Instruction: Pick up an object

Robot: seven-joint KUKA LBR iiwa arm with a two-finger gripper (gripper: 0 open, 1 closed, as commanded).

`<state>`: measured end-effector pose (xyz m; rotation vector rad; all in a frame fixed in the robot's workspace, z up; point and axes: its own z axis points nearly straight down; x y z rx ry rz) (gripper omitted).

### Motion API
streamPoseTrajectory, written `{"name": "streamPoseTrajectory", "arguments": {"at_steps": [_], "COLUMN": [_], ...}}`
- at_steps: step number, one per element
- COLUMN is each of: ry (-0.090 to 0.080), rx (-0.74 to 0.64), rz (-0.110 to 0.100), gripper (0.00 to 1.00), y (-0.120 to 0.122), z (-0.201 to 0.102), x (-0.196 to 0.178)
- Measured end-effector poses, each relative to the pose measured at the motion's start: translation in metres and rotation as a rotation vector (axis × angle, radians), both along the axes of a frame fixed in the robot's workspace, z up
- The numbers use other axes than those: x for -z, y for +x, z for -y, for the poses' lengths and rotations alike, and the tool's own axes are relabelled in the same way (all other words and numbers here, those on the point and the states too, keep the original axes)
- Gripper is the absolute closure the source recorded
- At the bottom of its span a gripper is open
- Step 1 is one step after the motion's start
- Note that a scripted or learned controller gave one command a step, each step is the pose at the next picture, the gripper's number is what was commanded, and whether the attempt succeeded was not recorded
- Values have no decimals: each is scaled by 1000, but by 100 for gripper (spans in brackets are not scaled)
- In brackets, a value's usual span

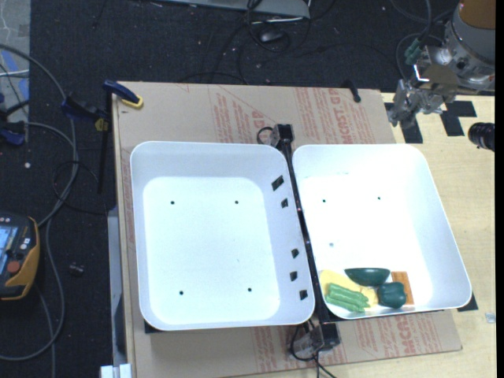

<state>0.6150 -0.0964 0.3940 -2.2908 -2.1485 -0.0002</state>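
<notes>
**Arm parked high, the pick not yet begun**

We take the right bin as our landmark, since everything that matters lies in it or around it. The surface under it is a pale board, and the left bin sits just beside the right bin, their inner walls touching along a dark seam with small black clips.

The arm sits beyond the right bin's far right corner, well apart from its contents, and the gripper hangs over the surface just outside the bin's far rim. The jaws are too small and cluttered for us to tell whether they stand open or closed; nothing appears between them.

The things to pick are clustered in the right bin's near corner, against its near wall: a yellow flat piece, a dark green bowl-like object, a ridged green object, a teal lump, and an orange piece partly hidden behind the teal lump. They lie touching or overlapping.

We judge the step in hand to be the approach. The next move calls for carrying the gripper across the whole bin to the near corner, choosing one object, and descending without catching the near wall or its neighbours. The ridged green object looks the most exposed.
</notes>
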Motion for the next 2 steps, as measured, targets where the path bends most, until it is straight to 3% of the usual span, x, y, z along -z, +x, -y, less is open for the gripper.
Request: {"name": "streamPoseTrajectory", "arguments": {"at_steps": [1,2], "ry": [0,-1], "rx": [-69,-66], "rz": [12,-13], "gripper": [100,100], "y": [-37,-59], "z": [-52,-83], "x": [-115,70]}}
